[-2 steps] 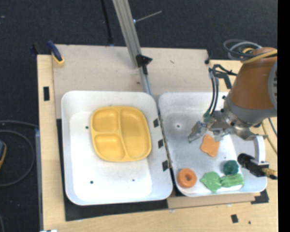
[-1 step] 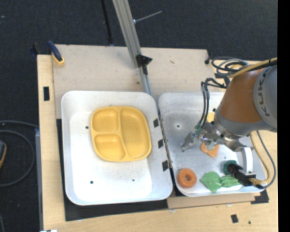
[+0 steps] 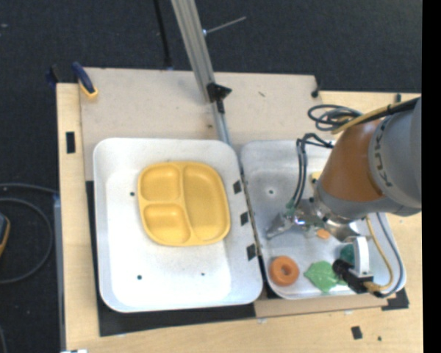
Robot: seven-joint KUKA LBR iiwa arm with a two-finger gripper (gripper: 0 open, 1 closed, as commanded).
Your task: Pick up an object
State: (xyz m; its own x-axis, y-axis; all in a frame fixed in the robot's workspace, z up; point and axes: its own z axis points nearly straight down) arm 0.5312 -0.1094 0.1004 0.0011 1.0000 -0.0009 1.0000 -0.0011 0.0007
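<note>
Yellow plate (image 3: pixel 184 203) L bin (image 3: pixel 110 271); arm (image 3: pixel 367 171) over R bin (image 3: pixel 261 168)

Tray (image 3: pixel 184 203): yellow, three compartments, rounded corners; lies flat, open side up, in the left bin (image 3: pixel 117 271), near its middle toward the far side, turned slightly askew.

Ring (image 3: pixel 284 270): orange, doughnut-shaped; lies flat in the right bin (image 3: pixel 261 160), near its front left corner.

Green piece (image 3: pixel 321 275): flat, irregular shape; lies just beside the ring, on its right, near the right bin's front edge.
</note>
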